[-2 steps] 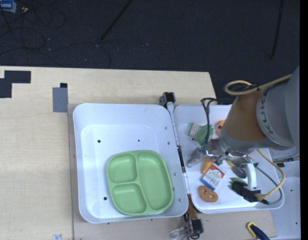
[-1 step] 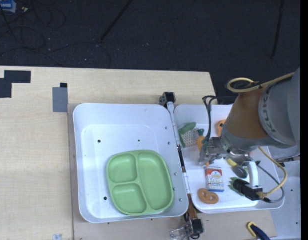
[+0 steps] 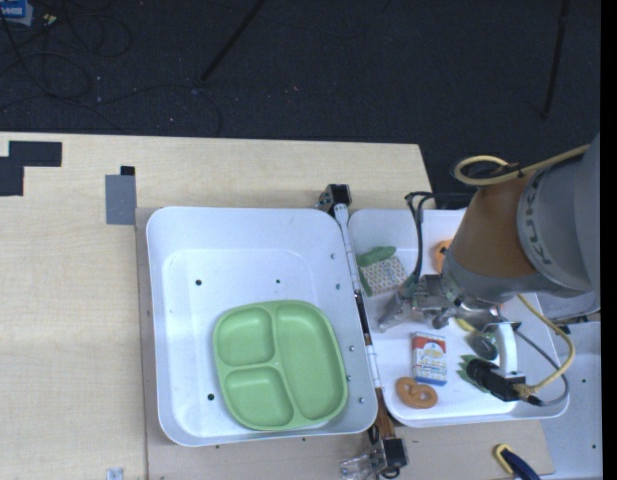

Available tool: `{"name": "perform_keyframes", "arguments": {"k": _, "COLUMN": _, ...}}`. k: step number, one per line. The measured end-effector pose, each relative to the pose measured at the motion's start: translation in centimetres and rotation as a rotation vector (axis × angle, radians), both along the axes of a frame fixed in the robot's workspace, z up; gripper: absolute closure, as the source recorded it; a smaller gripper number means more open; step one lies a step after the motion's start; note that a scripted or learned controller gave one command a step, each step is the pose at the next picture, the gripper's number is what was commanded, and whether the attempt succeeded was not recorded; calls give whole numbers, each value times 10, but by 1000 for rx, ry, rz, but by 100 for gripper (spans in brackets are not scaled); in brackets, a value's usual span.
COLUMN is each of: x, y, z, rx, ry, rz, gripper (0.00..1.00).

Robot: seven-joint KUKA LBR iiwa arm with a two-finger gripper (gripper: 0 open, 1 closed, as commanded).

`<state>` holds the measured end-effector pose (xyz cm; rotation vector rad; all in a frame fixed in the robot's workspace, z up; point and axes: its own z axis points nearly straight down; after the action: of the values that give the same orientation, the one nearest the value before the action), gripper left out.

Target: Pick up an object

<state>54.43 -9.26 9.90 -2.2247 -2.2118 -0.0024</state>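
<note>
Although the metal two-finger gripper [image 3: 403, 306] hung beside the green mesh-patterned packet [image 3: 381, 268], its spread could not be told; crowding by the small red-and-white carton [image 3: 429, 358] risked a glancing miss.

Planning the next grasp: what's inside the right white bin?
In the right white bin: a green patterned packet, a small red-and-white box, a brown pretzel-shaped piece. The grey arm covers the rest.

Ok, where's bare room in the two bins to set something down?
Left bin: bare floor behind the green plate and a strip along its left. Right bin: crowded by the gripper, box and pretzel.
</note>
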Motion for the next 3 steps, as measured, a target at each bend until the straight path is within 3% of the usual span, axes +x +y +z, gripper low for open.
{"name": "perform_keyframes", "arguments": {"k": 1, "x": -45, "y": -23, "z": -10, "rx": -3, "ry": -2, "rz": 4, "gripper": 0}}
{"name": "perform_keyframes", "arguments": {"k": 2, "x": 10, "y": 12, "z": -10, "rx": -3, "ry": -4, "rz": 6, "gripper": 0}}
{"name": "perform_keyframes", "arguments": {"k": 3, "x": 19, "y": 11, "z": -10, "rx": -3, "ry": 0, "rz": 6, "gripper": 0}}
